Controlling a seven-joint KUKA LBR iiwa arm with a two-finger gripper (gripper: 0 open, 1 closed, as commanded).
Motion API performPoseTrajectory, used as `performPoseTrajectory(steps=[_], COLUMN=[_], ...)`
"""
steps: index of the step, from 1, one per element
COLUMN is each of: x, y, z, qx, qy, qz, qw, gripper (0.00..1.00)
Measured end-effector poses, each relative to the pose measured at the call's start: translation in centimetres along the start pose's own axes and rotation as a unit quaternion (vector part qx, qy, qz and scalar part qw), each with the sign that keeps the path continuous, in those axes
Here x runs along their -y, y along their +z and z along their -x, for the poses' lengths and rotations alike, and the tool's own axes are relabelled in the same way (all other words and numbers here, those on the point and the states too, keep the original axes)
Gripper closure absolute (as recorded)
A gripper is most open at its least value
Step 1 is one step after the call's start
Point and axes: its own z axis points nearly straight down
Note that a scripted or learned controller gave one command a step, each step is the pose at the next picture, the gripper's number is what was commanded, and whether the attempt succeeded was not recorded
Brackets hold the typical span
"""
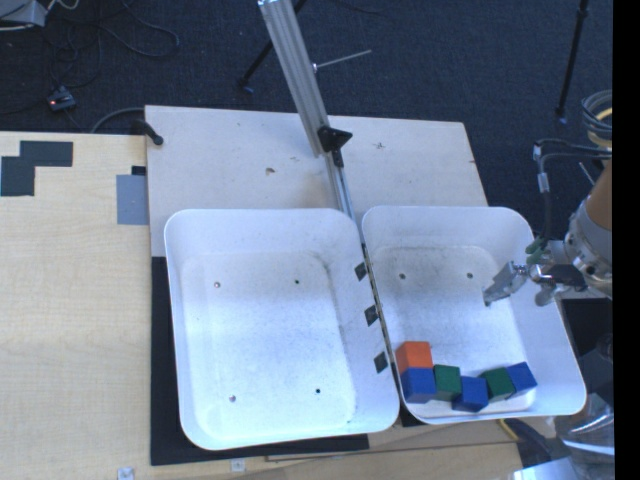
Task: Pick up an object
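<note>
Several small cubes lie in a row at the front of the right bin (440, 228): an orange cube (414, 354), a blue cube (419, 384) just in front of it, a green cube (447, 378), another blue cube (470, 394), a second green cube (498, 383) and a third blue cube (520, 376). My gripper (521, 288) hangs over the bin's right rim, well above and behind the cubes. It is open, and nothing sits between its fingers (497, 287).
The left bin (260, 230) stands beside the right one, with black clips (371, 315) along the shared wall. A slanted metal rail (300, 78) rises behind the bins. A pale wooden table (70, 298) lies to the left.
</note>
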Motion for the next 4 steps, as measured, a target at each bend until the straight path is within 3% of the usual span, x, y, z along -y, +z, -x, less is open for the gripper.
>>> performPoseTrajectory(steps=[1, 2, 3, 4], x=[-0.6, 0.9, -7.9, -10.9], y=[12.2, 14.5, 4.2, -10.2], z=[-2.8, -6.3, -15.1, -8.9], qx=[-0.002, 0.002, -0.001, 0.001], qy=[-0.002, -0.001, -0.006, -0.002], qz=[-0.004, 0.004, 0.006, 0.005], qw=[1.0000, 1.0000, 1.0000, 1.0000], gripper=[0.00, 0.00, 0.00, 0.00])
